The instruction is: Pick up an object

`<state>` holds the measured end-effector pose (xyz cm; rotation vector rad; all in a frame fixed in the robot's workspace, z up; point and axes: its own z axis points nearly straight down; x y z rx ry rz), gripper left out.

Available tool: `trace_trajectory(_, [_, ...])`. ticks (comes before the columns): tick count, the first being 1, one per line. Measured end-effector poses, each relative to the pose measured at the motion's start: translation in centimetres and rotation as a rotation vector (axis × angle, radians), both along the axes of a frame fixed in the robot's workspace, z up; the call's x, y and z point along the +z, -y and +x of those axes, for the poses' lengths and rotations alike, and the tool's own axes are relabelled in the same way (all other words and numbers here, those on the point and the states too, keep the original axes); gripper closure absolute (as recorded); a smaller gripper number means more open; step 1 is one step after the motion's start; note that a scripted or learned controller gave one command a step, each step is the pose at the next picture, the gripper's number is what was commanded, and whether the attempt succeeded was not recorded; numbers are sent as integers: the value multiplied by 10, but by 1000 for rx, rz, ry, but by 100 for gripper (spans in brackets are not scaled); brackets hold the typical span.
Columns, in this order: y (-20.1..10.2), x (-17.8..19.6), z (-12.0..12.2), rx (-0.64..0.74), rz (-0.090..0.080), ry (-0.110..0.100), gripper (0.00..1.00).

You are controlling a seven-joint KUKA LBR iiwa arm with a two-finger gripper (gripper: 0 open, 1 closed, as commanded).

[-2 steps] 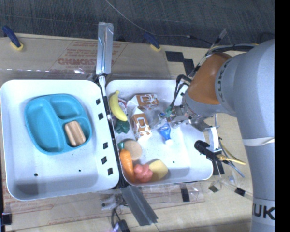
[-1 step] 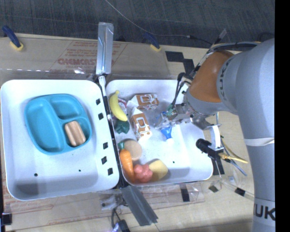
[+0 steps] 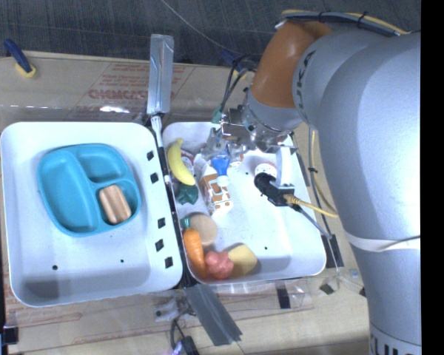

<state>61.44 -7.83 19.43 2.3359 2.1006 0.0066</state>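
Observation:
My gripper (image 3: pixel 220 148) reaches down into the back of the right bin (image 3: pixel 281 231), among the things at its left side. A yellow banana (image 3: pixel 180 163) lies just left of it, and a blue and white object (image 3: pixel 219 163) sits right below it. A small white and orange box (image 3: pixel 219 191) lies in front of that. Further forward are a beige roundish item (image 3: pixel 203 228), an orange carrot (image 3: pixel 193 248), a pink piece (image 3: pixel 217 265) and a yellow piece (image 3: pixel 241 255). The fingertips are hidden among the clutter.
The left bin (image 3: pixel 29 272) holds a blue divided plate (image 3: pixel 85 187) with a brown cylinder (image 3: pixel 115 204) on it. A dark green item (image 3: pixel 186 194) lies by the divider. A black-tipped yellow cable (image 3: pixel 281 196) crosses the right bin. The arm's body fills the right side.

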Motion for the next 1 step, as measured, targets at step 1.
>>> trace_trajectory(1, [-4, -2, 10, 129, -4, -3, 100])
